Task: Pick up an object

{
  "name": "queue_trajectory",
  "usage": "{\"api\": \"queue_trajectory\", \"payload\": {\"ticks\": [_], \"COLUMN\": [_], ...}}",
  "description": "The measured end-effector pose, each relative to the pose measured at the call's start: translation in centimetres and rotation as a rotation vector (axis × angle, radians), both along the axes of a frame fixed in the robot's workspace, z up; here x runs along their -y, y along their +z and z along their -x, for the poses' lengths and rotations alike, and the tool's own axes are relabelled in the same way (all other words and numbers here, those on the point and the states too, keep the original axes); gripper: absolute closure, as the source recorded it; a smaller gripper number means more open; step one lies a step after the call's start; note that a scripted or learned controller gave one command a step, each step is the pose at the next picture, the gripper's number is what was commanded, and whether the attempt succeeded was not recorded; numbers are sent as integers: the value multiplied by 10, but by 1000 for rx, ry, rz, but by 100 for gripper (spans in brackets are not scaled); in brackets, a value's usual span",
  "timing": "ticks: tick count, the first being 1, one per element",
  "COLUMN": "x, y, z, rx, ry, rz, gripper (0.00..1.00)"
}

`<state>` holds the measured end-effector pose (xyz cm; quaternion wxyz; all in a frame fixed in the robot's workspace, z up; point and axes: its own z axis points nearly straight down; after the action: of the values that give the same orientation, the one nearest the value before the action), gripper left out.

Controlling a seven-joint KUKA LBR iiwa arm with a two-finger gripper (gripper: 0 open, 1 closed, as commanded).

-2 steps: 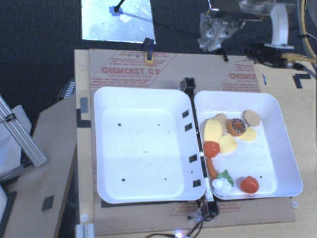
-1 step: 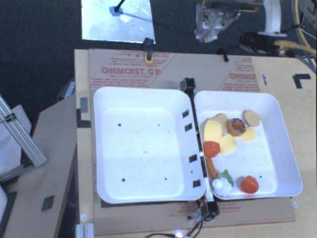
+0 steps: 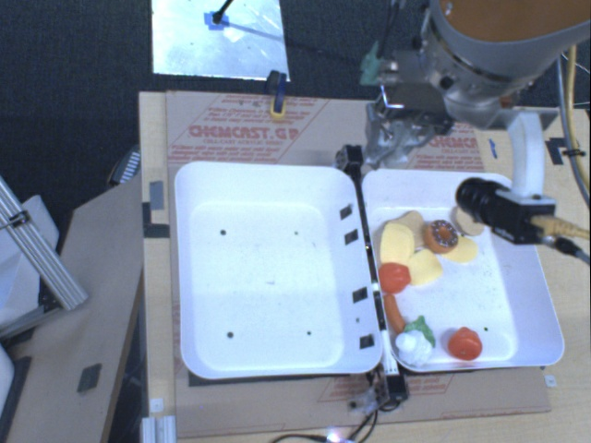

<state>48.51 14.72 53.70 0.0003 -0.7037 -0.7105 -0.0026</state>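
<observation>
While the arm [image 3: 503, 26] hangs over the far edge of the right bin [image 3: 531, 289], its tool [image 3: 392, 141] sits above the bin's far left corner, and I cannot tell how that tool is set because the view is too blurred there. Nothing shows held in it. All the things to pick lie nearer to the camera than the tool and a little to its right: a cluster of yellow pieces [image 3: 402, 243] with a brown ring-shaped piece [image 3: 441, 236] touching them, a red piece [image 3: 394, 276] just beside the divider, and an orange carrot [image 3: 393, 312] whose long axis runs near-to-far along that left wall. Closer still are a white and green piece [image 3: 415, 342] and a red tomato [image 3: 464, 343]. Any descent, by my judgement, must first travel nearward into the bin. A black camera unit [image 3: 499, 208] juts over the bin's far right side. To the left lies the left bin [image 3: 268, 266], both resting on cardboard [image 3: 240, 127] on the counter [image 3: 111, 275], with dark floor [image 3: 65, 63] beyond.
</observation>
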Motion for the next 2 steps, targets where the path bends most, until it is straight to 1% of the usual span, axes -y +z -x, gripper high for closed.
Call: {"api": "queue_trajectory", "payload": {"ticks": [1, 2], "x": [-9, -19], "y": [-2, -2], "z": [-2, -20], "rx": [0, -1], "ry": [-5, -4], "rz": [3, 4], "gripper": [100, 100]}}
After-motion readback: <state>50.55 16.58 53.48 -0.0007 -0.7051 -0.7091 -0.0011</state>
